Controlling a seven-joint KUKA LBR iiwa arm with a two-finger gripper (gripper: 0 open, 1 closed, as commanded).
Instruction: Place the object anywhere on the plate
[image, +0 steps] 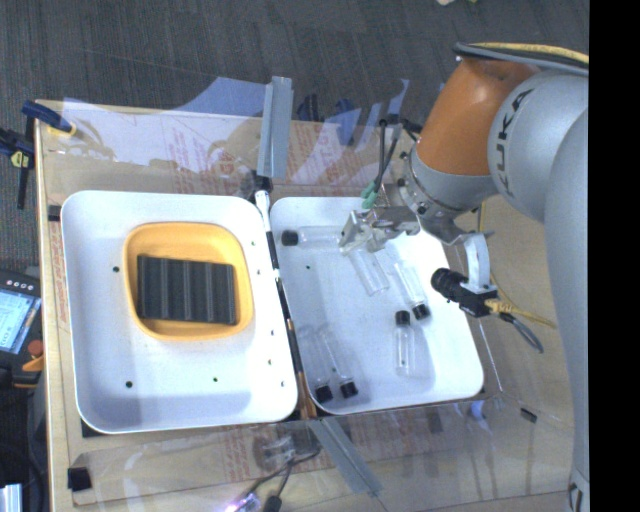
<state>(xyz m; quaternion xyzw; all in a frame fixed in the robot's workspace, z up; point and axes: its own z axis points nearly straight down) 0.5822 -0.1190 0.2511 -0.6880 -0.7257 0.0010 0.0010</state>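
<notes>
Bench: wooden top (110, 150) under clear sheeting, dark carpet beyond it, two shallow white bins side by side.
Left bin (90, 380): well to the left of the pincer; it carries the plate (187, 245), yellow-rimmed with a dark ribbed centre.
Right bin (450, 375): directly below the pincer; clear tubes with black caps lie scattered in it.
Arm (510, 110): grey with an orange band, reaching in from the right over the far part of the right bin.
Pincer (372, 232): low over the upper middle of the right bin; I cannot tell whether it is wide or narrow, nor whether anything sits in it.
Task's thing: one of the tubes, I judge; the nearest tube (372, 275) lies just below the pincer, another capped tube (305, 238) just to its left, a pair (408, 318) further down and right, two more (335, 385) at the near edge.
Step in hand: picking, by my reading; nothing lies on the plate yet.
Next move: a sure hold on one tube, a lift clear of the bin wall, then a carry left across the divide to the plate.
</notes>
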